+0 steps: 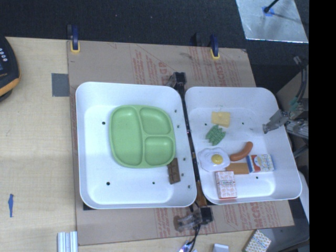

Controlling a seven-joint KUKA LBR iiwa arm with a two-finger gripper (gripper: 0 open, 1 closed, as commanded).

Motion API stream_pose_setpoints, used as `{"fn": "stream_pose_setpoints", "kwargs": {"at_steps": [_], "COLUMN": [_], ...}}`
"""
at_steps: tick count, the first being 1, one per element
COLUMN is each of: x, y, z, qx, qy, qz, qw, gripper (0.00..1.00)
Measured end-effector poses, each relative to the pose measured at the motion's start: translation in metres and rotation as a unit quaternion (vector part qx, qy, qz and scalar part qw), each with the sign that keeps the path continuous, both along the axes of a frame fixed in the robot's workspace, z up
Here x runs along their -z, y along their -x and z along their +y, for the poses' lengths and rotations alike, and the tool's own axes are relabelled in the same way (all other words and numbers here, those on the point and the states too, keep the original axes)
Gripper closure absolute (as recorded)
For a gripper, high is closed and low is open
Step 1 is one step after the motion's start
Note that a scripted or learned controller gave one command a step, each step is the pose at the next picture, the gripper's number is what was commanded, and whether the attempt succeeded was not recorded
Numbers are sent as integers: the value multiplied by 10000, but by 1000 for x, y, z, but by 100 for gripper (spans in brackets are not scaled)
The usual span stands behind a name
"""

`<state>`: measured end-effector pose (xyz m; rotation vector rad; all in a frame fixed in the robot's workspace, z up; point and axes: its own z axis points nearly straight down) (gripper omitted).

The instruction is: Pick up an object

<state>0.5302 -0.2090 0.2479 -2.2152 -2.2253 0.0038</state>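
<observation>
The right bin (273, 189) holds several toy foods: a yellow cheese wedge (221, 119), a green leafy piece (215, 135), a fried egg (214, 158), a red sausage (241, 150), a small blue and orange carton (261, 163) and a pink box (226, 185). My gripper (275, 123) hangs at the right bin's far right rim, above and to the right of the sausage, touching none of the foods. It is dark and partly cut off by the frame edge.
The left bin (92, 188) carries a green divided plate (142, 136) and a small brown block (172, 170) near its right wall. Clamps (179, 80) sit between the bins at top and bottom. A dark device (6, 67) lies at the far left.
</observation>
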Motion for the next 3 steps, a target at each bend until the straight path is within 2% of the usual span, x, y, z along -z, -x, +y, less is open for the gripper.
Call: {"fn": "stream_pose_setpoints", "kwargs": {"at_steps": [1,2,3], "x": [105,155,152], "y": [-51,37,-7], "z": [49,33,87], "qx": [-36,3,-22], "qy": [-14,13,33], "qz": [25,-33,-63], "qw": [10000,10000,10000], "gripper": [0,0,0]}}
